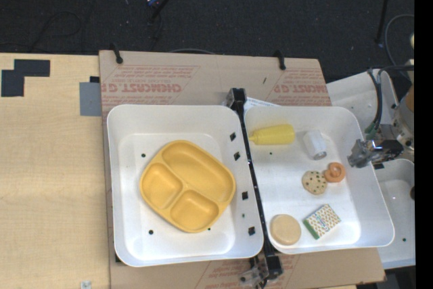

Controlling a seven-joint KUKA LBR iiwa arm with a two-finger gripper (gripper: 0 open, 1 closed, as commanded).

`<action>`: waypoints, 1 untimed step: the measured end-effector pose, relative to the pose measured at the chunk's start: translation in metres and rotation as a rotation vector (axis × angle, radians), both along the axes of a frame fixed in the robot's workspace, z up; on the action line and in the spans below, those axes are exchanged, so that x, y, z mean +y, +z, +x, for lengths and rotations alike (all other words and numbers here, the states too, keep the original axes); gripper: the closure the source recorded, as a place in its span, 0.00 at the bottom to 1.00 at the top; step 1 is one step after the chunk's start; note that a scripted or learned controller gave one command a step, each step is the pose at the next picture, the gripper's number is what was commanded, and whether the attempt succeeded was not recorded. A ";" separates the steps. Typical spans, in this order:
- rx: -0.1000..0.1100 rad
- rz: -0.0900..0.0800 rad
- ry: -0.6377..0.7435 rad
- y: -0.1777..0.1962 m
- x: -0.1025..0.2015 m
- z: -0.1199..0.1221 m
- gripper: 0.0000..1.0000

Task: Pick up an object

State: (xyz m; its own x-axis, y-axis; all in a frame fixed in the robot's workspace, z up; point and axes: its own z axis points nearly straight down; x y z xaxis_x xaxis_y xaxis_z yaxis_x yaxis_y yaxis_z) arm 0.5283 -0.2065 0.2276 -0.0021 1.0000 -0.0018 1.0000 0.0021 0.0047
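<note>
Nothing is picked up yet, as I judge it: every object lies on a bin floor, and my gripper (pixel 369 152) sits at the right rim of the right bin (pixel 352 120), above the wall and not down among the items. I cannot tell how my end effector is set, as it shows as a small dark and metallic cluster at the frame's right side, and I see nothing in it. So the whole pick remains: choose a target, come down over it, close, lift. The right bin holds all the loose candidates: a yellow bottle (pixel 272 135) lying on its side at the far left, a small whitish cup (pixel 314 143) just right of it, an orange ring-shaped piece (pixel 334 172) nearest my gripper, a speckled cookie (pixel 314 182) touching or just beside it, a pale round disc (pixel 286 229) at the near edge, and a green patterned packet (pixel 322 221) beside that. The left bin (pixel 128 145) holds a yellow divided plate (pixel 187 185), lying flat.
</note>
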 end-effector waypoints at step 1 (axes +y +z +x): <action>0.002 0.000 0.000 0.044 -0.007 -0.001 1.00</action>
State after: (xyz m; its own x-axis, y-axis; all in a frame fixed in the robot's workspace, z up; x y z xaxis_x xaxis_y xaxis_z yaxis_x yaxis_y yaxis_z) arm 0.5272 -0.2133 0.2719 -0.0019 1.0000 -0.0014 1.0000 0.0019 0.0023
